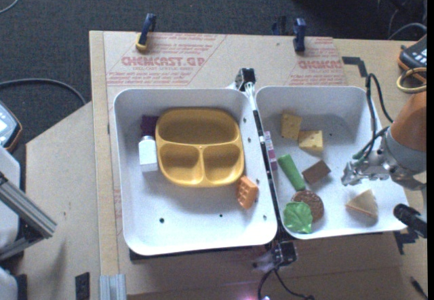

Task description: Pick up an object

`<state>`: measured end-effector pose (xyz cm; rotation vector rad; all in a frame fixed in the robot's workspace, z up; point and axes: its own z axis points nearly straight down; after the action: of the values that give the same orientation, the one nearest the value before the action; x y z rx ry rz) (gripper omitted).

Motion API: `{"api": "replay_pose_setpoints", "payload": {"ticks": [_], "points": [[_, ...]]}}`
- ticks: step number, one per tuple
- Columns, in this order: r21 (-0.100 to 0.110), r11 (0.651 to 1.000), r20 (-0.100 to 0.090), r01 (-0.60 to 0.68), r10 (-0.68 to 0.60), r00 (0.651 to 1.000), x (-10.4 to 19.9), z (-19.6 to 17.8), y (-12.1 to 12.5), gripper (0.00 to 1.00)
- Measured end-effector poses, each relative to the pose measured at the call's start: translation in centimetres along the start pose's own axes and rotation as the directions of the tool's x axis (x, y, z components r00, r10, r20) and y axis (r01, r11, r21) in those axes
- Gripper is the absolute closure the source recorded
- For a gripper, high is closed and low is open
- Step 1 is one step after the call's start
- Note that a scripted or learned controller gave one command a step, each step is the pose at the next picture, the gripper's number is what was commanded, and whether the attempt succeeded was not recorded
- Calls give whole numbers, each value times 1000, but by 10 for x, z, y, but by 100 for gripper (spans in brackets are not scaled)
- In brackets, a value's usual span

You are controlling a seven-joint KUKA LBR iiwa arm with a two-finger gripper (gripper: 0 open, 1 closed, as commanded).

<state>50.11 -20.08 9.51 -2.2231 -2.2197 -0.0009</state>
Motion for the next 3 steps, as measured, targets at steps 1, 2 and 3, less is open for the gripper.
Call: {"api": "replay_pose_setpoints", "payload": {"ticks": [1, 2, 3], "points": [[-7, 1000, 4, 3, -3, 1000, 0, -51, 12, 100], [-9, 1000, 4, 4, -4, 1000, 4, -113, 17, 100], [-5, 1000, 3, 3, -3, 1000, 4, -131, 18, 100]]}}
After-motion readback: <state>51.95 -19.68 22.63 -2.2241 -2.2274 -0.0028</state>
